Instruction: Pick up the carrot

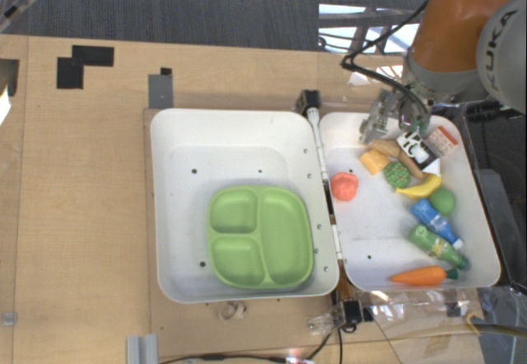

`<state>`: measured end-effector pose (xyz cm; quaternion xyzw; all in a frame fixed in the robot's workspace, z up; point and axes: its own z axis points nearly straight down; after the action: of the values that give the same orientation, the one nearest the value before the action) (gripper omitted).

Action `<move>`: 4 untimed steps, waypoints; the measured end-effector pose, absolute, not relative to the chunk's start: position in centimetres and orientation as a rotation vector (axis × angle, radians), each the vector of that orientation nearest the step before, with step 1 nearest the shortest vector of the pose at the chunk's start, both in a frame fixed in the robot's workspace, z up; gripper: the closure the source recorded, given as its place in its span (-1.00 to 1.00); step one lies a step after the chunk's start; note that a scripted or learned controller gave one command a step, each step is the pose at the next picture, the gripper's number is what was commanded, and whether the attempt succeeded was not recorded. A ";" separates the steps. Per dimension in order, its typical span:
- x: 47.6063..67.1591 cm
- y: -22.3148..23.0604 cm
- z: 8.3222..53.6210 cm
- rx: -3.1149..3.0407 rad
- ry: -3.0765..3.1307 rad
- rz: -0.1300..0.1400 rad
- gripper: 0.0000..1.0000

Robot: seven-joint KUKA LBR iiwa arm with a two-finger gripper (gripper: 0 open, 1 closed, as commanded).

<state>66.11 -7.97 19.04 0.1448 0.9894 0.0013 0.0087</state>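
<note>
From the one overhead camera, the orange, tapered plastic carrot with its green top (422, 276) lay at about five o'clock in the right-hand shallow white bin (366, 249), close to the near wall, just below a green bottle (436, 244) and a blue bottle (434, 220). The pincer (394, 125) hung at about one o'clock of that bin, over a clutter of toy food near a yellow banana (418, 184), well apart from the carrot. To do this well, I judged, it had to travel toward the near wall, turn across the carrot's length and come down clear of the green bottle. Whether the pincer stood apart or together I could not tell; cables and blur masked its tip.
</note>
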 end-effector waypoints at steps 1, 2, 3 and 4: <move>66.0 -8.0 18.9 0.453 3.094 0.003 -1.00; 64.4 -9.7 9.0 0.437 3.094 0.003 -1.00; 65.8 -9.4 8.7 1.037 2.974 0.005 -1.00; 66.4 -9.4 10.3 1.017 2.954 0.010 1.00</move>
<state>66.38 -9.35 10.28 0.3256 0.9455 0.0031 0.0087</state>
